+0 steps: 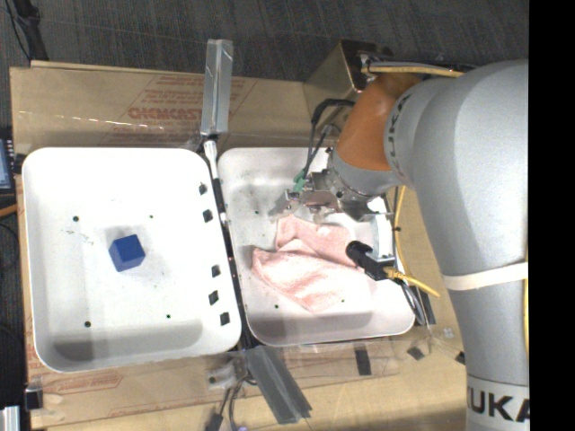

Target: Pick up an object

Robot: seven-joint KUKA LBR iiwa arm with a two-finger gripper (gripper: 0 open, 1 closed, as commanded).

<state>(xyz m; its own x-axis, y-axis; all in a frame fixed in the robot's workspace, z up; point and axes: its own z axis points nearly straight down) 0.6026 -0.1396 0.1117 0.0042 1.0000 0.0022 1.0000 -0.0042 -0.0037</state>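
The gripper (310, 196) hangs over the right bin (260, 326), and the pink cloth (305, 268) lies just below it, stretching left to right; whether its fingers are wide or narrow cannot be told.

A single fixed camera looks down from above the worktop (108, 106) at a slant, so the far edge sits toward the top of the frame, with dark floor (269, 16) beyond it, and the near edge toward the bottom. It stands close enough that the two white bins take up most of the width: the left bin (54, 241) on the left half, the right bin (243, 205) near the middle. The grey arm (467, 196) enters from the frame's right and looms large there, nearer the lens than the bins, covering part of the right bin's far side and right rim.
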